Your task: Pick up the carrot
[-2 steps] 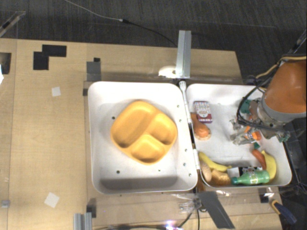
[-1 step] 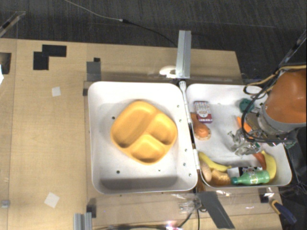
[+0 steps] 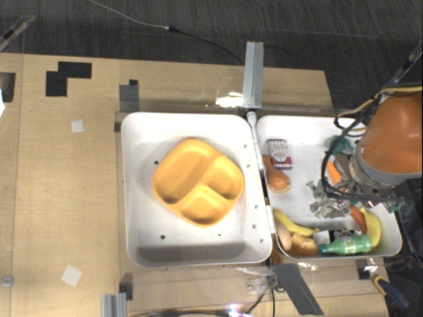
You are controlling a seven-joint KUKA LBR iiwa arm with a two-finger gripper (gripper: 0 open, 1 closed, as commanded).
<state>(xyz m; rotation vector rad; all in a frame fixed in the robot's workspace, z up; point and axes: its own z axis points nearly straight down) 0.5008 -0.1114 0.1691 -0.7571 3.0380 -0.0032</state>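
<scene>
Camera view, looking down on the bench at a slant: the gripper [image 3: 334, 203] hangs low in the right bin [image 3: 301, 129], a tangle of grey metal parts, and whether it is open or closed on anything cannot be told from this angle. Just right of it lies the carrot [image 3: 358, 218], a short orange-red piece partly covered by the wrist hardware, pointing down toward the bin's lower right corner; no contact between it and the gripper can be confirmed. A second orange sliver [image 3: 335, 174] shows at the left edge of the wrist, too hidden to identify. Above the gripper, the arm's orange band [image 3: 395, 136] and grey collar cover the right part of the bin, with dark cables looping off the upper left of the wrist. Beside the carrot, on its right, a yellow banana [image 3: 374, 228] curves along the bin wall. Along the bin's lower edge sit a green bottle [image 3: 345, 246], a second banana [image 3: 292, 224] and a brownish potato-like item [image 3: 299, 244] touching it. Near the bin's left wall are a small red and white packet [image 3: 278, 152] and, below it, an orange-brown rounded fruit [image 3: 278, 180]. The left bin [image 3: 142, 177] holds a yellow divided plate [image 3: 197, 181], set at a tilt near its centre, well apart from the gripper. Both bins rest on a light wooden bench [image 3: 59, 203].
</scene>
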